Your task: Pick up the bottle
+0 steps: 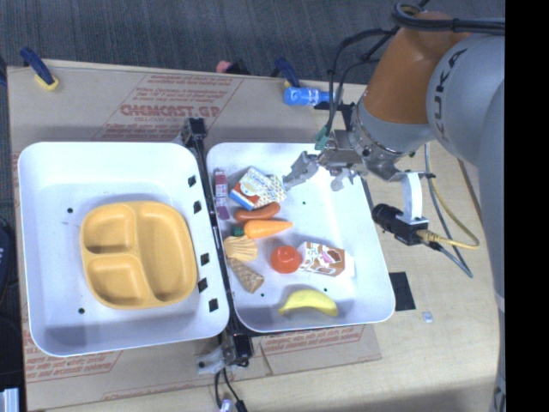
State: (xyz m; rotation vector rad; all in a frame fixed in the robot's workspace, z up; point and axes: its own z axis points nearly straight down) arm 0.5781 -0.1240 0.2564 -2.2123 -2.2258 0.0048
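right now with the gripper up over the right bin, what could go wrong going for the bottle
1. The bottle lies pressed against the bin wall, so one finger may hit the wall instead of sliding past it.
2. The sausage and small carton sit right beside it, so a closing grip might catch them instead.
3. The gripper hovers toward the bin's far right, so it likely has to cross over the clutter.
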